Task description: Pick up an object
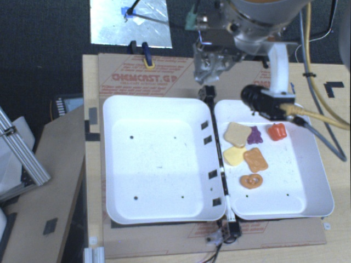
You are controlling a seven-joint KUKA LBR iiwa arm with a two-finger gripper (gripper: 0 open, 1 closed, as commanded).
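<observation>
The right bin holds several small toy foods. A tan bread slice lies beside a purple piece and a red pepper. Below them sit a yellow piece, an orange slab and an orange pretzel. My gripper hangs high above the back edge of the bins, near the divider, well clear of the objects. Nothing shows between its fingers.
The left bin lies beside the right one, joined by a black clipped divider. Both rest on a cardboard sheet. A shiny metal plate lies behind, and an aluminium rail stands at the left.
</observation>
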